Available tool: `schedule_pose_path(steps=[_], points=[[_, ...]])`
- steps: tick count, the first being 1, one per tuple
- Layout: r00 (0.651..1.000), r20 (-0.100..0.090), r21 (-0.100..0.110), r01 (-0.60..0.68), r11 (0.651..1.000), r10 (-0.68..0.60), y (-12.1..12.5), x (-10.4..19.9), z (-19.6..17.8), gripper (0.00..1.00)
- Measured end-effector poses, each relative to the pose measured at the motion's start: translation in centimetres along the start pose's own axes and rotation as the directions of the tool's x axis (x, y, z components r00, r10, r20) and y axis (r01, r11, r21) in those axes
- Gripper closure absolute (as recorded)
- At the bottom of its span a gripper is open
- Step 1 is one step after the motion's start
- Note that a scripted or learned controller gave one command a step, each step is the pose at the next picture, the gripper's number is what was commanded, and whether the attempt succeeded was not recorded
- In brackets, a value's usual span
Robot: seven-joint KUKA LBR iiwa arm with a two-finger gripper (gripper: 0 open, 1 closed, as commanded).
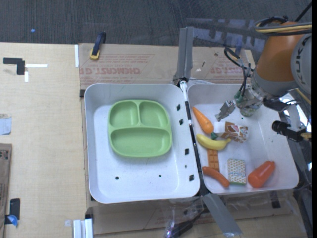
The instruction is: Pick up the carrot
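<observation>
The carrot (202, 120) is orange and tapered, lying at a slant at the upper left of the right bin (282, 185), close to the divider between the bins. Its lower end touches a yellow banana (213, 143). My gripper (224, 111) hangs over the right bin, just right of the carrot and slightly above it, apart from it. Nothing shows in the gripper. The arm, with its orange band (277, 58), reaches in from the upper right.
The right bin also holds a printed snack packet (237, 132), an orange lattice piece (213, 157), a long orange-red piece (216, 177), a small box (237, 171) and a red-orange pepper (261, 174). A green divided plate (140, 129) lies in the left bin (94, 148).
</observation>
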State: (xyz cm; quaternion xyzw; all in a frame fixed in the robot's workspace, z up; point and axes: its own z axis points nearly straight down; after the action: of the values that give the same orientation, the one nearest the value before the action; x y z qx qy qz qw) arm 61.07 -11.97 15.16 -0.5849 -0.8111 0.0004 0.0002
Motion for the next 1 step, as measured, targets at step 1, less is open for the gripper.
schedule_pose_path(steps=[1], points=[[1.0,0.0,-0.001,0.012,1.0,-0.012,-1.84,2.63,6.0,0.0]])
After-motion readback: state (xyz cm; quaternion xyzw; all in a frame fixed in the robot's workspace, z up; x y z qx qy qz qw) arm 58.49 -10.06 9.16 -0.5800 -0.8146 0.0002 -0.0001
